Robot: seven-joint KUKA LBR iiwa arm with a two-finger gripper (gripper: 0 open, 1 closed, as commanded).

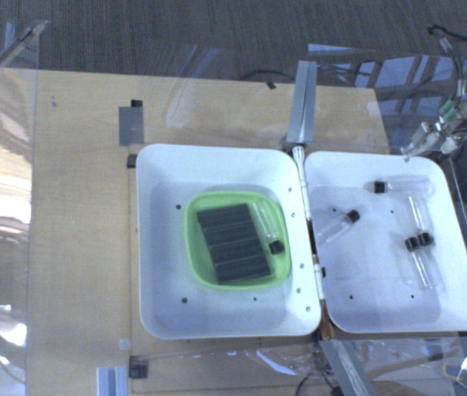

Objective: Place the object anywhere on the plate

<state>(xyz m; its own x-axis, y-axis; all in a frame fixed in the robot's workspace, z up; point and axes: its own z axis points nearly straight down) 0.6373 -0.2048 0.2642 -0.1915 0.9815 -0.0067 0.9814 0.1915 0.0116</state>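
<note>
A green plate lies in the left white bin. On it rests a dark grey ridged block. Beside the block, at the plate's right side, lies a clear tube with a black cap. My gripper hangs at the far right, above the back right corner of the right bin, well away from the plate. Nothing shows in its grasp.
Several clear tubes with black caps lie in the right bin: one near the back, one left of centre, and a pair at the right. A metal bar stands behind the seam between the bins.
</note>
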